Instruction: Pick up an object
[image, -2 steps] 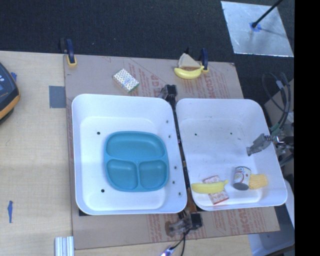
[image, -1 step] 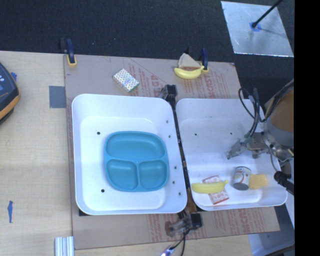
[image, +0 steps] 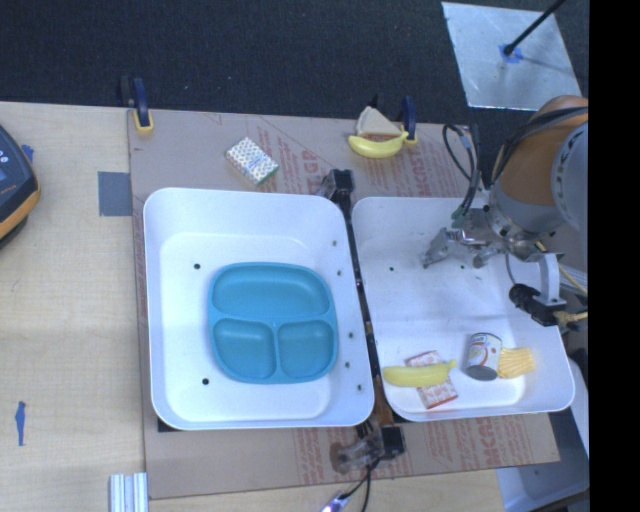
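Objects for picking lie along the near edge of the right bin: we see a yellow banana resting partly on a flat red-and-white packet, a small can on its side just right of them, and a ridged yellow piece touching the can. The end effector sits over the far part of that same bin, well apart from those items, its fingers spread open with nothing between them. Behind it we see the grey arm with its orange band coming in from the right.

The left bin carries a blue divided plate with three sections, lying flat near its middle. Both bins rest on a brown board laid on the wooden surface. On the board beyond the bins we see a small patterned box, and further right a second banana against a wedge-shaped item we cannot identify. A dark device pokes in at the left edge of the surface
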